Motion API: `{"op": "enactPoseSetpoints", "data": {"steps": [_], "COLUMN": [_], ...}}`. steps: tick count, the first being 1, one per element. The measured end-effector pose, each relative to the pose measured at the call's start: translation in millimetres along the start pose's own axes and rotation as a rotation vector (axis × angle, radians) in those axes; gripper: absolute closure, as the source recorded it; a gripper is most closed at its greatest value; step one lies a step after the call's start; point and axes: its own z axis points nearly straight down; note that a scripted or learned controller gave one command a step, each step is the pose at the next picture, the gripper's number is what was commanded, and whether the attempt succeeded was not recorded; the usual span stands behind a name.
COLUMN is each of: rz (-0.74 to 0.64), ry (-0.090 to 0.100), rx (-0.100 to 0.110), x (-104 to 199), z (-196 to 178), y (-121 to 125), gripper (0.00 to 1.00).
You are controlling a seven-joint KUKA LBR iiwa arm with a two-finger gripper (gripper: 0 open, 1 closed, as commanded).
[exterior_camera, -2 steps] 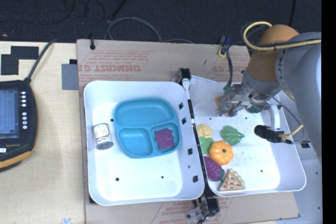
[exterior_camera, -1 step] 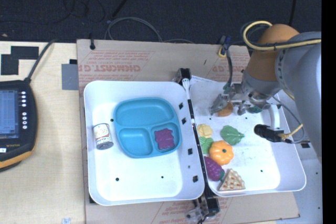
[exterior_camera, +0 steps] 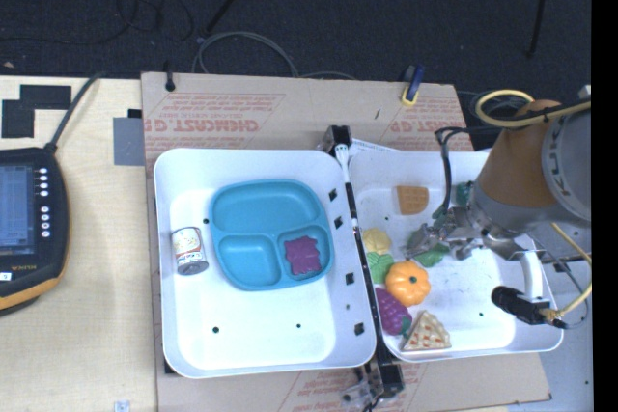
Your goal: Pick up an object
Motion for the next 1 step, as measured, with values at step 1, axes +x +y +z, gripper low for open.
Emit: {"op": "enactPoseSetpoints", "data": {"steps": [1], "rz": [0.002], "ry": [0.000], "rx": [-0.004], "x": [-0.6], "z": [-10.1], "y": [3.5], "gripper": [1.00]}}
